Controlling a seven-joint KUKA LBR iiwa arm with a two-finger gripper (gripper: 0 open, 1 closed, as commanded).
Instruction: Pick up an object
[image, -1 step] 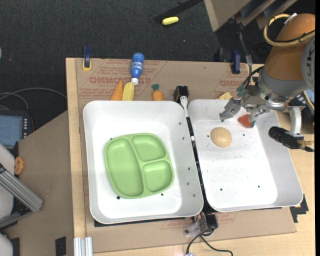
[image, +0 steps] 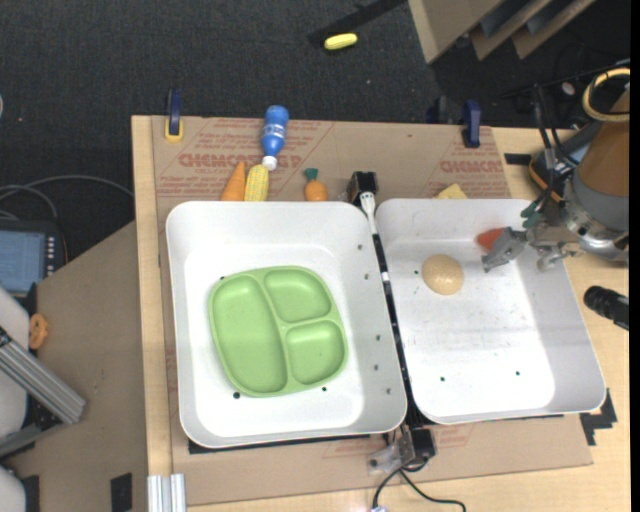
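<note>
Now the hand (image: 527, 252) sits at the upper right of the frame, over the right bin's (image: 500, 390) far corner, its two grey fingers spread apart with nothing between them. A tan ball (image: 442, 274) lies in that bin just left of the hand, apart from it. A small red thing (image: 489, 238) shows beside the left finger. In the left bin (image: 190, 300) lies a green tray (image: 277, 329) with three compartments.
</note>
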